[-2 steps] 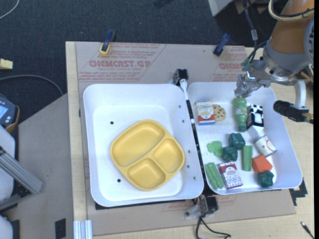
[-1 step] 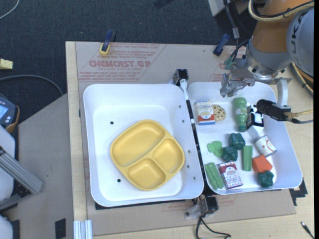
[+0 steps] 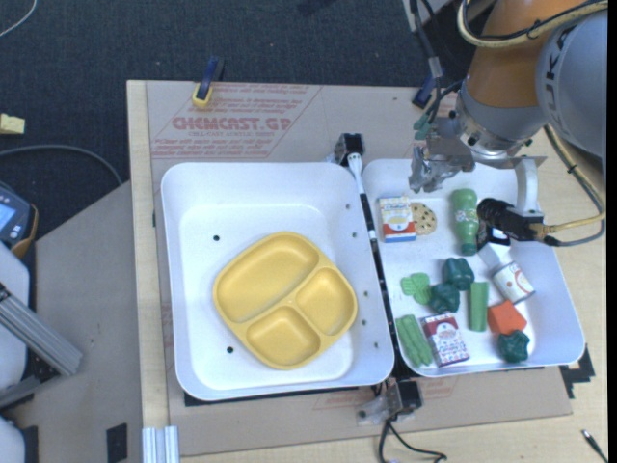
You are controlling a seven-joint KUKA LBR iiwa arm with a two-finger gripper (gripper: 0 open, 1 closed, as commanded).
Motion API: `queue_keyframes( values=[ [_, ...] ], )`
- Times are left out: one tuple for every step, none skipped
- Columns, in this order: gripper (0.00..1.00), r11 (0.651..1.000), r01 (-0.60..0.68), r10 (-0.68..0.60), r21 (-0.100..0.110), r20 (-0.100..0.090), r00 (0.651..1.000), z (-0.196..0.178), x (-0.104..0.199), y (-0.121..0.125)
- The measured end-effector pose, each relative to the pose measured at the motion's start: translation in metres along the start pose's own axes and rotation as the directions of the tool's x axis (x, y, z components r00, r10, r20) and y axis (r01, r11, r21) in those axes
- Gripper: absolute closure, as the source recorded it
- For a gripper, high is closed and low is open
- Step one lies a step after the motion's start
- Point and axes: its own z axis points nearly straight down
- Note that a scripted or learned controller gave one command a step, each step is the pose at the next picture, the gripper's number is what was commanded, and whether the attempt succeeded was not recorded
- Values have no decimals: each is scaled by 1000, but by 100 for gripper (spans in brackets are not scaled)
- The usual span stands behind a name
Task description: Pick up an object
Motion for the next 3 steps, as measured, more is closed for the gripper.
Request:
queue_keyframes(
  values=[
    [100, 1000, 0, 0, -1, -1, 1000, -7, 18, -4],
    [100, 1000, -2, 2, -5, 1, 1000, -11, 14, 0],
    [100, 1000, -3, 3, -5, 1, 1000, -13, 5, -1]
  ],
)
